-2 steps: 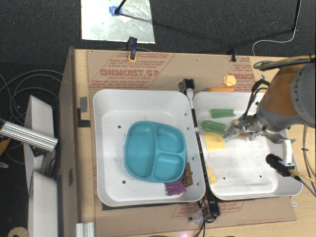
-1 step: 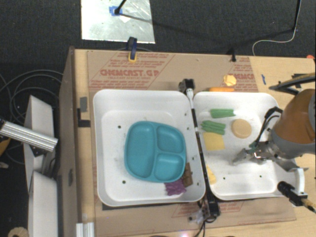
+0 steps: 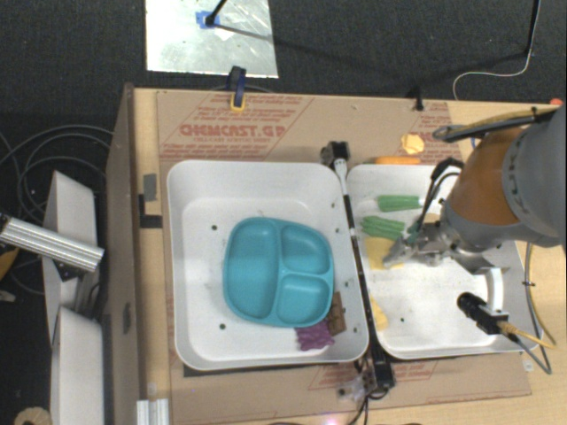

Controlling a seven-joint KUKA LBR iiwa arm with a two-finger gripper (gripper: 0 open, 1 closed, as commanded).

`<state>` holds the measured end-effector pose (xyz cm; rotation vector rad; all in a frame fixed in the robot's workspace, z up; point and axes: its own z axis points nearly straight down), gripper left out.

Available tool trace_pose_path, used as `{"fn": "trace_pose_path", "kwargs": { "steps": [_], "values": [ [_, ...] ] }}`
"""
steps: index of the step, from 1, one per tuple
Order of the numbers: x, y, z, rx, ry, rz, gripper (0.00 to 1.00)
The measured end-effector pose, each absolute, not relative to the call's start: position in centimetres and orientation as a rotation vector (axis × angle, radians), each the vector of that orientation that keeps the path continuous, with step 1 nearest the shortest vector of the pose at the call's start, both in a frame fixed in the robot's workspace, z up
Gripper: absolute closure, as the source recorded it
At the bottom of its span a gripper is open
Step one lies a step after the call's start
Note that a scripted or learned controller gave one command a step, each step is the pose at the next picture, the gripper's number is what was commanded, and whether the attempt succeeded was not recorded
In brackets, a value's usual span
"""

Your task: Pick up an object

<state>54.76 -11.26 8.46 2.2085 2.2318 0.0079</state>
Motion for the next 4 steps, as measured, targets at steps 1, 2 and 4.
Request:
{"fn": "trace_pose_path", "kwargs": {
  "steps": [1, 2, 4],
  "values": [
    [63.3, -15.9, 9.2, 2.209, 2.22, 0.006, 0.0],
    [63.9, -12.6, 13.9, 2.209, 2.227, 0.009, 0.0],
    [61.2, -8.3, 8.4, 2.221, 2.223, -0.001, 0.0]
  ]
}}
